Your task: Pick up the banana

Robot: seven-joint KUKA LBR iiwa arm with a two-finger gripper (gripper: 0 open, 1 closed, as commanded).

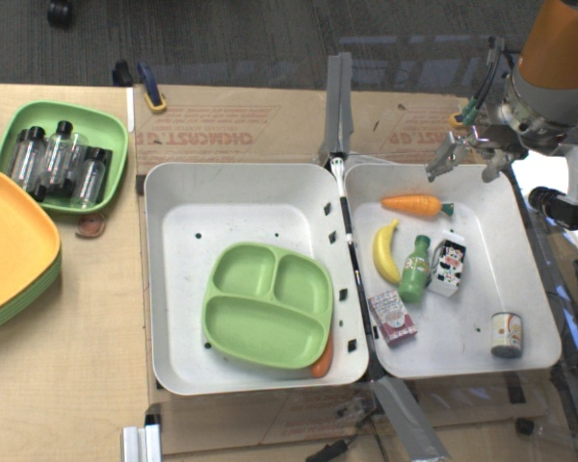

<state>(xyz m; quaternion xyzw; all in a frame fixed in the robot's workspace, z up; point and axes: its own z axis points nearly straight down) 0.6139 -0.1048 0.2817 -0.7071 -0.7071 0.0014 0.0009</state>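
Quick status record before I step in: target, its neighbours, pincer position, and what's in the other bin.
target: banana, lying in the right bin, left part
neighbours: green bottle beside it on the right, close or touching; carrot above it, apart; small carton below it
also in right bin: milk carton, can
pincer: above the right bin's far edge, well away from the banana, holding nothing
left bin: green divided plate, with an orange object poking out beneath its edge
task state: banana not yet grasped

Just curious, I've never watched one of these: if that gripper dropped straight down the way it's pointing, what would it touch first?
Probably the bare floor of the right bin near its far edge. The gripper hangs beyond the carrot, though depth is unclear.
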